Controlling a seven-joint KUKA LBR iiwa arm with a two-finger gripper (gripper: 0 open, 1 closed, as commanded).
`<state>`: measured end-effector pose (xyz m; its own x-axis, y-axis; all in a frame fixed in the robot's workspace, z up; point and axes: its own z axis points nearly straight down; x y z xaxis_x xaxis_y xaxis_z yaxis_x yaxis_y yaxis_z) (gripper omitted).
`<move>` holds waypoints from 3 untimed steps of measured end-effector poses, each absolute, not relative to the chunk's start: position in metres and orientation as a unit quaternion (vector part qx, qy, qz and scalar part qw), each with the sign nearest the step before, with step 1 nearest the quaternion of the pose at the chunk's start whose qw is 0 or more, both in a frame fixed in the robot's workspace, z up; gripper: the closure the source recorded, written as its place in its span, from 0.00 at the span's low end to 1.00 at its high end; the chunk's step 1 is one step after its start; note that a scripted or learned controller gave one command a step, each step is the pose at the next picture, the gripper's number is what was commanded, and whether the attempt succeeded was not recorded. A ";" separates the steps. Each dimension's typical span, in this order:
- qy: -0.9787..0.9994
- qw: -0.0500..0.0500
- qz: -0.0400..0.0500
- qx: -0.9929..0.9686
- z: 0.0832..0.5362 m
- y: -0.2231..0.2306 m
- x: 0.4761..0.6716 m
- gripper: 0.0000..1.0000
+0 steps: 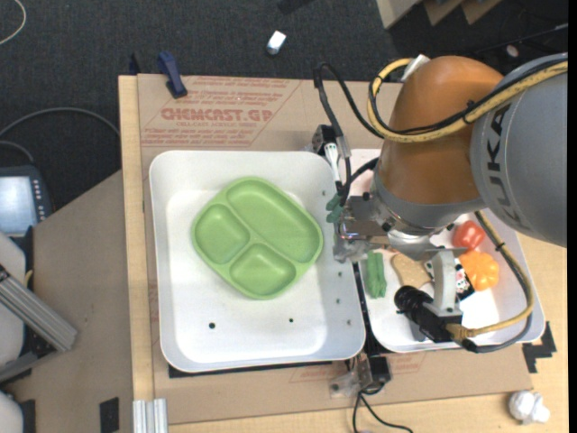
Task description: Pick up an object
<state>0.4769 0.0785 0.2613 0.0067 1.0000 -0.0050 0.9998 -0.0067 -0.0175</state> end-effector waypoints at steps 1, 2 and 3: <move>-0.707 -0.006 -0.009 -0.707 0.468 0.067 0.481 1.00; -0.709 0.005 0.006 -0.705 0.312 0.120 0.477 1.00; -0.706 -0.001 -0.001 -0.708 0.327 0.101 0.480 1.00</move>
<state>0.4796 0.1008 0.3265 0.0020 1.0000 0.0001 1.0000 -0.0020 0.0023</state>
